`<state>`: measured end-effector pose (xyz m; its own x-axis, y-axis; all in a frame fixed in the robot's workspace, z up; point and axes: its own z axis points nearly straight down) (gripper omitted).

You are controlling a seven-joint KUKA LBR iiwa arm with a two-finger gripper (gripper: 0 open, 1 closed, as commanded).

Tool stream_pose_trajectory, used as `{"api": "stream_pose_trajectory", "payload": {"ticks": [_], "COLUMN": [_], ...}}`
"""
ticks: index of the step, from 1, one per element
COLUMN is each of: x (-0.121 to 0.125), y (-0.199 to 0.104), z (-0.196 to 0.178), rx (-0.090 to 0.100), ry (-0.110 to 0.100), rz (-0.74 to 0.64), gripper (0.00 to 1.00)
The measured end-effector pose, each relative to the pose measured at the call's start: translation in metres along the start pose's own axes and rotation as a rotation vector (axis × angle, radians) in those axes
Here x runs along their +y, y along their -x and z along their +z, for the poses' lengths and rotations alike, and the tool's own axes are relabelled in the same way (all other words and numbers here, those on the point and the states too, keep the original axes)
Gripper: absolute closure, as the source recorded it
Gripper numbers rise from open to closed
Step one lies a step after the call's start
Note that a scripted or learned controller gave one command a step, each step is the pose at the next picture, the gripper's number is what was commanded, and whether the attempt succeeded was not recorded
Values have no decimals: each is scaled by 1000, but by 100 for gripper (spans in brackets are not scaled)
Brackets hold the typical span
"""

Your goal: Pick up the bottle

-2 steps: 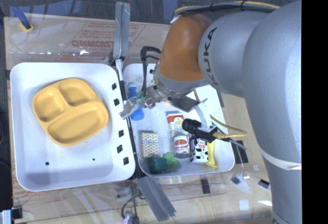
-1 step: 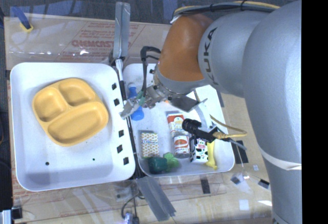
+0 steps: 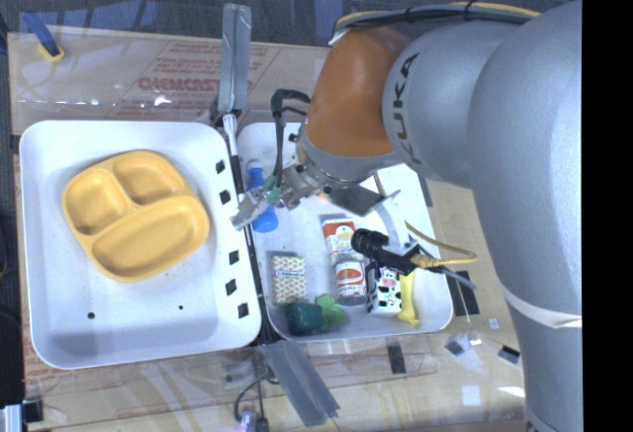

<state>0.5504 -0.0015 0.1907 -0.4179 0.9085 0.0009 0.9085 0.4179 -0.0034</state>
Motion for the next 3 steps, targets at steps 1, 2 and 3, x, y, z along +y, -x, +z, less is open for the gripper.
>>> {"api": "stream_pose_trajectory", "payload": {"ticks": [1,2,3], "x": [0,0,0], "y": [0,0,0], "z": [0,0,0], "rx": [0,0,0], "ry": [0,0,0], "rz": [0,0,0], "gripper": [0,0,0]}}
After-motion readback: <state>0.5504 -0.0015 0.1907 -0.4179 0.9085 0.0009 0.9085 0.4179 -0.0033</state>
